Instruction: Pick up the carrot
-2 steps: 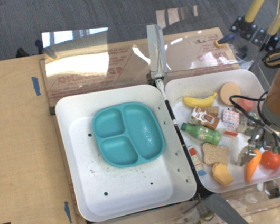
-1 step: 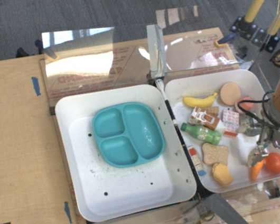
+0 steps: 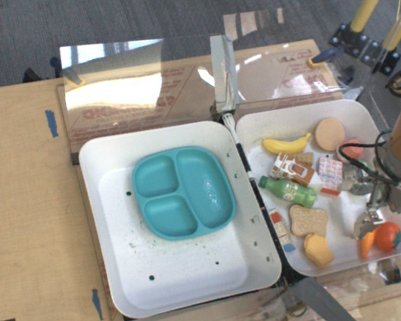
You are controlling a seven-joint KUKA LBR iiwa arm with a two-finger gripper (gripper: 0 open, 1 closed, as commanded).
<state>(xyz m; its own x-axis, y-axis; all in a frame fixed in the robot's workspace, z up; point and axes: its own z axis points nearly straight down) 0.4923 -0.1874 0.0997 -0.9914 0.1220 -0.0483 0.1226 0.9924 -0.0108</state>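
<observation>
The carrot (image 3: 366,244) is a small orange piece lying near the front right corner of the right bin (image 3: 341,262). It rests against a red-orange tomato (image 3: 387,236). The grey arm comes in from the right, and its gripper (image 3: 371,223) is low inside the bin, directly over the carrot's upper end and touching or nearly touching it. The gripper body hides part of the carrot's top, and no object is visibly lifted off the bin floor.
The right bin also contains a banana (image 3: 287,143), a round bun (image 3: 329,133), a green bottle (image 3: 288,189), a bread slice (image 3: 308,219), a yellow cheese block (image 3: 318,250) and snack packets (image 3: 330,170). The left bin (image 3: 121,231) carries a teal divided plate (image 3: 183,191).
</observation>
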